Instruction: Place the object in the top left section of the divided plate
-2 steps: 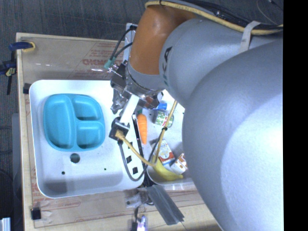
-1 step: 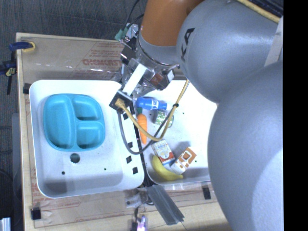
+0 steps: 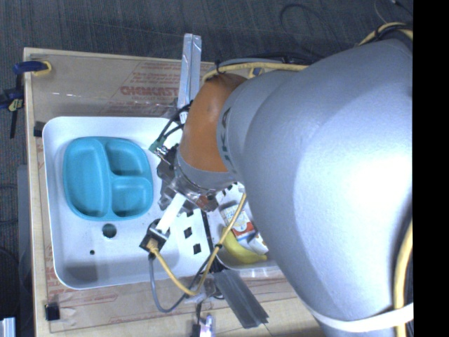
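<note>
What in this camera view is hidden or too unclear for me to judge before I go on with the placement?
- Gripper: its fingers are lost behind the wrist and cabling in the camera view, so what it holds, if anything, cannot be judged.
- Right bin: mostly covered by the arm; a yellow and white object peeks out, identity unclear.
- Small dark object below the blue divided plate in the left bin: too small to identify.
</note>
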